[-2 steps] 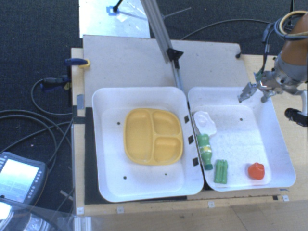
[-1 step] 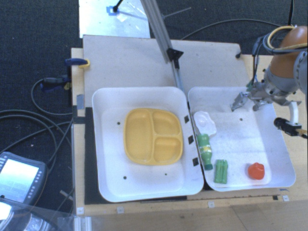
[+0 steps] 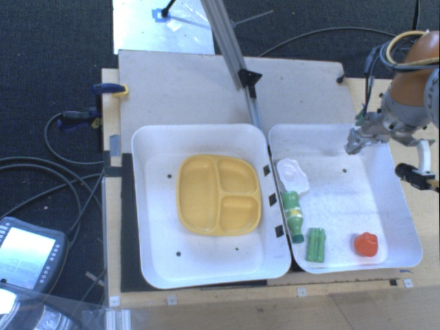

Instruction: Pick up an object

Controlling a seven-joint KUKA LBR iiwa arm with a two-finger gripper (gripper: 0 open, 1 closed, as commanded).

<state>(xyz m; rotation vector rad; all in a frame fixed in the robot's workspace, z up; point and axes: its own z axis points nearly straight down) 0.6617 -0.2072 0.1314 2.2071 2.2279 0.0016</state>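
The right bin holds a white crumpled object near its left wall. Just below that lies a green bottle, then a small green ribbed piece, and a red-orange cup-like object at the front right. My gripper hangs over the bin's back right corner, well away from all of these objects. Nothing shows between its fingers.
The left bin carries a yellow divided plate. A slanted metal pole crosses the back of the bench. Cables and a blue clamp sit at the left edge, with a tablet on the floor.
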